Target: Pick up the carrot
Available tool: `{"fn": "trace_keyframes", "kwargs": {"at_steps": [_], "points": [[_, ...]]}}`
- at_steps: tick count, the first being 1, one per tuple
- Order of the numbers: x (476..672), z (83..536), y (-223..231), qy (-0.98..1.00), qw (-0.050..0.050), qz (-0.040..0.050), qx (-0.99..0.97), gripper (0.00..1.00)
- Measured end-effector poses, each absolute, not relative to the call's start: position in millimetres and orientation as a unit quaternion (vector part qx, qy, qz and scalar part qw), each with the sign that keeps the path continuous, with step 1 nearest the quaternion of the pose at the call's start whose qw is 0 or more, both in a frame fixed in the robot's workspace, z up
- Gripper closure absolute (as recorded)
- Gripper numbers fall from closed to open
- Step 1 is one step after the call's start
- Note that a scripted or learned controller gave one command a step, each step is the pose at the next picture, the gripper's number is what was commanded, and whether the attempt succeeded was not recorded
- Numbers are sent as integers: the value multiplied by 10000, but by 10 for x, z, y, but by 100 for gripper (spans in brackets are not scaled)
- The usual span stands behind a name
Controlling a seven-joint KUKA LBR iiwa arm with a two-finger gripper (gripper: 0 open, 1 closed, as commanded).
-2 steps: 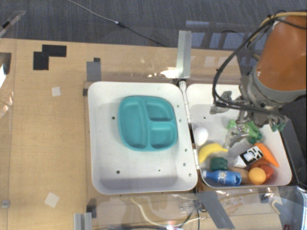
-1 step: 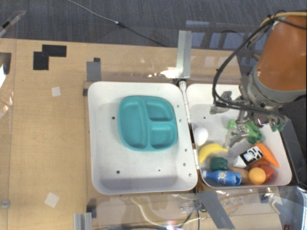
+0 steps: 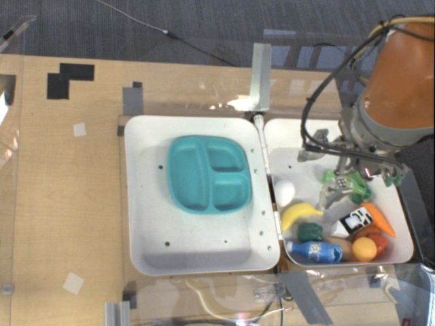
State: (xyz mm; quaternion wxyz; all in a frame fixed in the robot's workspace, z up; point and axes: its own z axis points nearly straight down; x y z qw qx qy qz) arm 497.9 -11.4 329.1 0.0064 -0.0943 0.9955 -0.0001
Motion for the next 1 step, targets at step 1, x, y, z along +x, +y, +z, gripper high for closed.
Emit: {"fn": "trace_keyframes", "kwargs": {"at_steps": [1], "points": [[4948,3284,-197,9998,55,3,181,0]]}}
